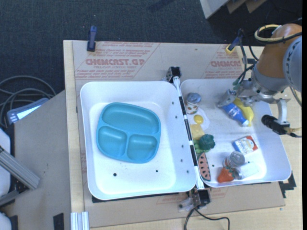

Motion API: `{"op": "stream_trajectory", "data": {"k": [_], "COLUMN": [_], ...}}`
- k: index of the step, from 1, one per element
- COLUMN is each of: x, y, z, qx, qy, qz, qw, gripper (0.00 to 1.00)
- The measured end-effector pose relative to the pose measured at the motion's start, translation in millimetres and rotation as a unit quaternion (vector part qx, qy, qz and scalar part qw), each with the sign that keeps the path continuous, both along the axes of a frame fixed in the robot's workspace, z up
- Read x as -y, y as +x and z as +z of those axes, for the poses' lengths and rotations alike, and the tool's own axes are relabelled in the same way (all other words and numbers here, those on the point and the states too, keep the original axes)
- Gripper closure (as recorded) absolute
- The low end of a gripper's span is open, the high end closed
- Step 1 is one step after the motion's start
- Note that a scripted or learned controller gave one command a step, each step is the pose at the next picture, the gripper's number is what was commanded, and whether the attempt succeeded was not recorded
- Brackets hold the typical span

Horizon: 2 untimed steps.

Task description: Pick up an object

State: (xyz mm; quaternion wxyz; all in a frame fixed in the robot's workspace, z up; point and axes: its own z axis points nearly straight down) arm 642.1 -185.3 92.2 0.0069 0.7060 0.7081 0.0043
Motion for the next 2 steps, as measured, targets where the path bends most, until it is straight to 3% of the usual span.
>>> {"op": "stream_trajectory", "data": {"k": [1, 2], "x": [0.2, -62.2], "y": [-1.6, 22.8], "z": [7.1, 0.3], "qx": [-0.002, -0.012], "qy": [-0.0002, 0.0028], "qz": [-0.001, -0.001], "qw": [1.0000, 0.9999], "gripper": [1.00, 1.00]}}
